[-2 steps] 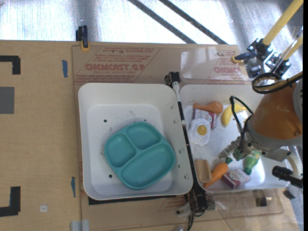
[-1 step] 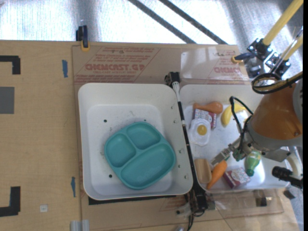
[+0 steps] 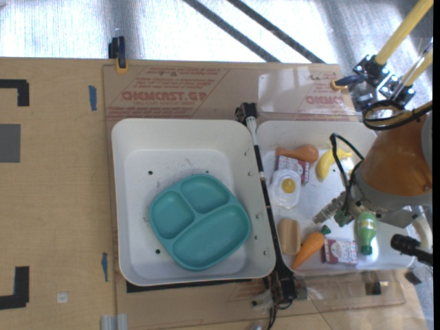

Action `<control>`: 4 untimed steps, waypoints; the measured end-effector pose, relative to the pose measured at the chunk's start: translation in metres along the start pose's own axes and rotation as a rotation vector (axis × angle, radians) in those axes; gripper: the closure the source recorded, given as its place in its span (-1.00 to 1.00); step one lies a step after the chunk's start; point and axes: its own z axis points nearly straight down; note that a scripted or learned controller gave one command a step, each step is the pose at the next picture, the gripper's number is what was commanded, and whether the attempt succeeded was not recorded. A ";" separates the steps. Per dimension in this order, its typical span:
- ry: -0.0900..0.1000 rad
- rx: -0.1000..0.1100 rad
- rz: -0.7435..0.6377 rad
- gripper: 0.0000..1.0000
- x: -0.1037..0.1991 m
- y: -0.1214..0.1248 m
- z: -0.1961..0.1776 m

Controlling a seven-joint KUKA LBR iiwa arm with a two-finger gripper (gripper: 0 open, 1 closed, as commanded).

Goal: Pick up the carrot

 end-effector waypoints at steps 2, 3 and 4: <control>0.021 0.020 -0.050 -1.00 0.013 -0.002 0.021; 0.004 0.006 -0.046 1.00 0.008 0.002 0.009; 0.027 0.013 -0.109 1.00 0.004 -0.005 0.020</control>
